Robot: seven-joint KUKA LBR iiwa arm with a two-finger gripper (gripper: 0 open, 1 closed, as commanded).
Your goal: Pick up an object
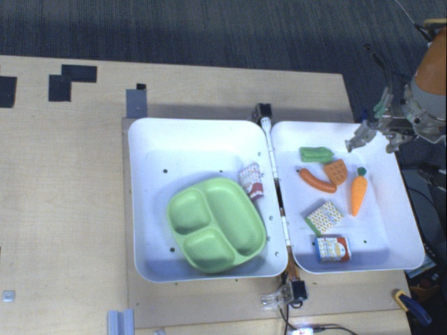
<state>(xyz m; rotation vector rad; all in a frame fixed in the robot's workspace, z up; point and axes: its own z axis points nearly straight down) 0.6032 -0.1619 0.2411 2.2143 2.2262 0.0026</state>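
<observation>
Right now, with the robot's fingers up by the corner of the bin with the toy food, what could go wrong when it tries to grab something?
1. The hot dog, waffle and green pickle lie crowded together, so the gripper might bump one while reaching for another.
2. The gripper hangs over the right bin's far corner, so coming straight down could hit the rim.
3. The carrot is rounded and may roll from a pinch.

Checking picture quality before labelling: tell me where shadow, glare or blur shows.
Camera view: even, soft light; a bluish shadow lies along the left bin near wall; no strong glare; the gripper and carrot look slightly soft, small print unreadable.
</observation>
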